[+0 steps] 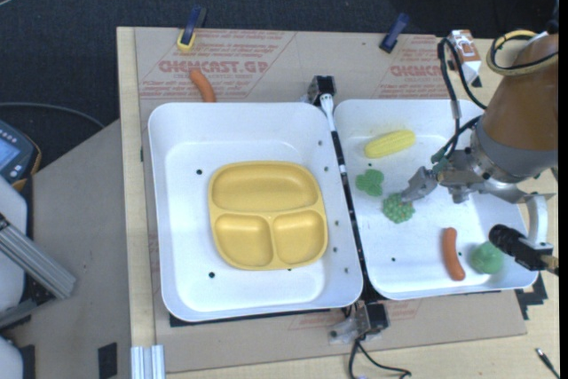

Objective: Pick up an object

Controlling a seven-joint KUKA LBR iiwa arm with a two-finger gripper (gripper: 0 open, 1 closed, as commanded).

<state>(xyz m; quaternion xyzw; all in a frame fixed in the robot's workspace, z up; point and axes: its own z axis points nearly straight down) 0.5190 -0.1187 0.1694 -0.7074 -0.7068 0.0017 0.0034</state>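
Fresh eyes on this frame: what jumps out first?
The yellow divided plate in the middle of the left bin grabs attention first. Next is the grey and orange arm reaching in from the right, its end effector low over the right bin, right beside a broccoli piece. An ear of corn lies near that bin's top.

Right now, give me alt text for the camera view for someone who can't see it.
The gripper reaches into the right bin beside a broccoli floret, among a corn cob, another floret, a sausage and a green ball. The left bin holds a yellow divided plate.
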